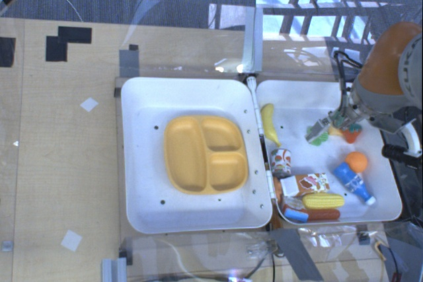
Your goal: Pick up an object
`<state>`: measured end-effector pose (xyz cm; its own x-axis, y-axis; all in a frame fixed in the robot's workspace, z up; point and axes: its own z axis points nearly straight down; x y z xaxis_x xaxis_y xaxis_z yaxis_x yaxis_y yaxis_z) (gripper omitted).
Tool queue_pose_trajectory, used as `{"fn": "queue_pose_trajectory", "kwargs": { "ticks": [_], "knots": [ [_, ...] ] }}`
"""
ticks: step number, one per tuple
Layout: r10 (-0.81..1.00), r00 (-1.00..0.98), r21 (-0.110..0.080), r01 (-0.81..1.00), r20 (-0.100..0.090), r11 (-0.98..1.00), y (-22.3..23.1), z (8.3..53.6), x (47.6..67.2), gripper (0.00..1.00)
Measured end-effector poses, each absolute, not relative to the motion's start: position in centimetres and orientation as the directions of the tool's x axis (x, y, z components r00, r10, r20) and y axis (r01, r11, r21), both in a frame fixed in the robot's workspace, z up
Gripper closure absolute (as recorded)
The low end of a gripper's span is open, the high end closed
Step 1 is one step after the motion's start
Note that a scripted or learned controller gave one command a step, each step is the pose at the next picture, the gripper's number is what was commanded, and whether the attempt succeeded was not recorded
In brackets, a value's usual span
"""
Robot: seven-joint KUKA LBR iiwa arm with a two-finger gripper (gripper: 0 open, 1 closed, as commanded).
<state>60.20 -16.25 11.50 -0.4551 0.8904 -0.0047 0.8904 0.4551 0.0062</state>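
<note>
Two white bins side by side on the tabletop.

Left bin: one yellow divided tray, sitting about centre, three compartments, lying flat.

Right bin: several small objects.
- Yellow banana at roughly 9 o'clock of the bin, lying along the wall shared with the left bin.
- Small printed can just below the banana, near the same wall.
- Printed snack packet at about 6 o'clock, with a corn cob lying across its lower edge and a red sausage-shaped piece just beneath the cob.
- Small blue piece at 7 o'clock, near the bin's front rim.
- Blue bottle at 4 o'clock, tilted, with an orange ball touching its upper end.
- Green toy and a red-orange toy just right of centre, close under the arm's tip.

Arm comes in from 3 o'clock, orange band showing. Gripper sits low over the right bin, between the green toy and the red-orange toy. Jaws: cannot tell whether apart or together; too small and cluttered to read. Cannot tell whether either toy is touched.
</note>
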Motion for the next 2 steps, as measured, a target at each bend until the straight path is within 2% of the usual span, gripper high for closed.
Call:
{"fn": "queue_pose_trajectory", "kwargs": {
  "ticks": [1, 2],
  "knots": [
    [0.979, -0.205, 0.006, 0.979, -0.004, 0.206, -20.6, 13.8, 57.3, 0.0],
    [1.0, -0.008, 0.008, 1.0, -0.002, 0.008, -18.7, 8.7, 66.6, 0.0]
  ]
}}
